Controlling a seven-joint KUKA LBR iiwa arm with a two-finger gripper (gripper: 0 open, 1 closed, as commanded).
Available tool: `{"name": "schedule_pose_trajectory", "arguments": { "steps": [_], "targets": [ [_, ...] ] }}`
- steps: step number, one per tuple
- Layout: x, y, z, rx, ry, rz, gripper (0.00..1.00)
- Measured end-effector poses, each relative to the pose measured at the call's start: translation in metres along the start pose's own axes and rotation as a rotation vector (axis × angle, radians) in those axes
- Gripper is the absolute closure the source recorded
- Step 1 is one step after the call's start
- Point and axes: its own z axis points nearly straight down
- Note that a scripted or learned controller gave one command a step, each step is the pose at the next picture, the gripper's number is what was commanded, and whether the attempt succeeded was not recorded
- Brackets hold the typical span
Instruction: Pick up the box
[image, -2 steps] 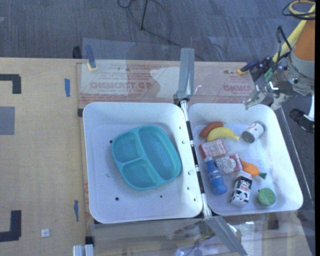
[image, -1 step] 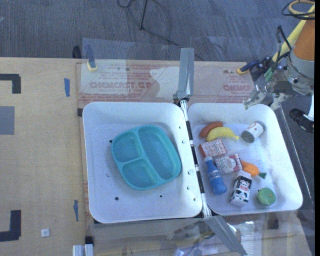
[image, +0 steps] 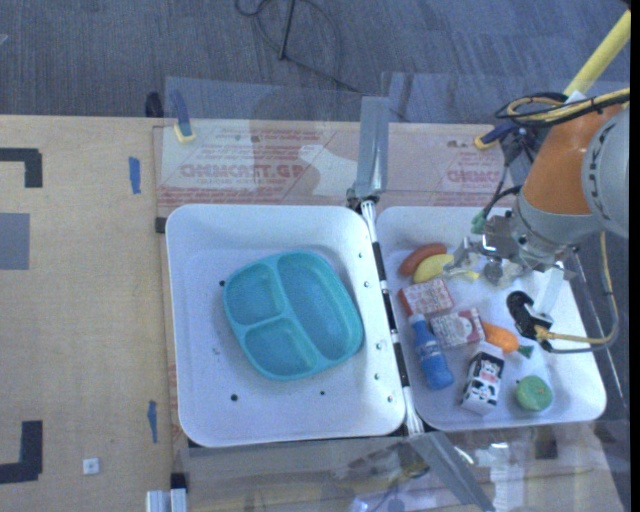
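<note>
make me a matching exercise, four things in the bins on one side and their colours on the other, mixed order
Things:
1. divided plate
2. bottle
3. round lid
4. carton

Colours:
A. green
B. black and white
C. turquoise
D. blue with a white cap

Pairs: 1-C, 2-D, 3-A, 4-B

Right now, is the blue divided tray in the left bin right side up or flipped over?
Right side up: the blue divided tray shows its three hollow compartments facing the camera, lying flat in the left bin.
</note>
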Motion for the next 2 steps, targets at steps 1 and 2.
{"name": "schedule_pose_trajectory", "arguments": {
  "steps": [1,2],
  "targets": [
    [0.032,-0.04,0.03,-0.02,-0.001,-0.143,0.0],
    [0.062,-0.058,-0.061,-0.002,0.0,-0.161,0.0]
  ]
}}
